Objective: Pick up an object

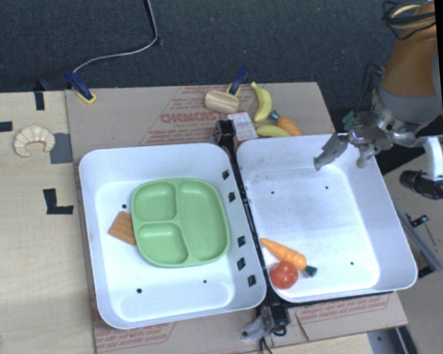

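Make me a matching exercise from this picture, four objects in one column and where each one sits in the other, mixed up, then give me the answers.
Things:
1. green three-compartment plastic plate
2. orange toy carrot
3. pale toy croissant
4. yellow toy banana

Places:
A. on the cardboard behind the bins
B. in the left white bin
C. on the wooden bench top, far left
D. in the right white bin, near its front left corner

Pairs: 1-B, 2-D, 3-C, 4-A
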Controlling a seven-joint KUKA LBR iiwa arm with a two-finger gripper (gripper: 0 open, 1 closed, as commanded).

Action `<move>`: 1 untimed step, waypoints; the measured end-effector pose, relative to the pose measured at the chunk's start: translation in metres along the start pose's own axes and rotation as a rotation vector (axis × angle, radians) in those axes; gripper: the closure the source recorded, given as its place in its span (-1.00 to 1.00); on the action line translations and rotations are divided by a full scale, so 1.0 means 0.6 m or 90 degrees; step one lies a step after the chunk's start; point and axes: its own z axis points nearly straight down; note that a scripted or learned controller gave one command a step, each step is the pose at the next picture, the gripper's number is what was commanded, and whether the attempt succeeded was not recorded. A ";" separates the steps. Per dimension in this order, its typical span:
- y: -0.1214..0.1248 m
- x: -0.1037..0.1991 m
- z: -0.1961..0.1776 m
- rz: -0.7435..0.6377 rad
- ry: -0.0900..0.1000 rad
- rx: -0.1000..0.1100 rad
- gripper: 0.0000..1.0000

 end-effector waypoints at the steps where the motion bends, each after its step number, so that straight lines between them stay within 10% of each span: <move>1: -0.130 0.069 0.095 0.000 0.001 0.002 -1.00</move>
